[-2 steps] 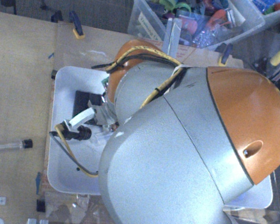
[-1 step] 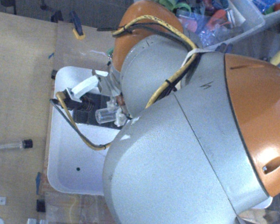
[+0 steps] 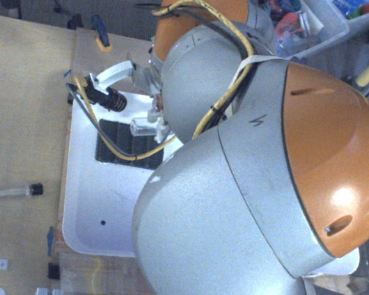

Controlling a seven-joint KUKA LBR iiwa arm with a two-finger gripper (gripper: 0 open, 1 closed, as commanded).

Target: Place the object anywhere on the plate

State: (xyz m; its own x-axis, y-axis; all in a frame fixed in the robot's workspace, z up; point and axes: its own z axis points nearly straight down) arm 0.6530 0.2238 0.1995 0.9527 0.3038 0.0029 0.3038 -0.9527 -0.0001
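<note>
Looming grey arm [image 3: 244,210] hides most of the white bin [image 3: 88,211]; jaws' state perhaps untellable; black plate [image 3: 118,142] inside.

The arm [image 3: 254,191] fills the right and middle of the view, reaching in from the right and covering most of the bins. To its left a stretch of one bin [image 3: 89,204] shows, sitting on the table [image 3: 14,113]. Inside the bin, toward its far end, lies a flat mat [image 3: 125,145], partly under the arm. A cable [image 3: 111,144] loops across the mat from the arm's wrist. Left of the bin, out on the table, lies a small tube [image 3: 15,191]. Behind the arm, at the upper right, a container [image 3: 313,18] holds assorted items.
</note>
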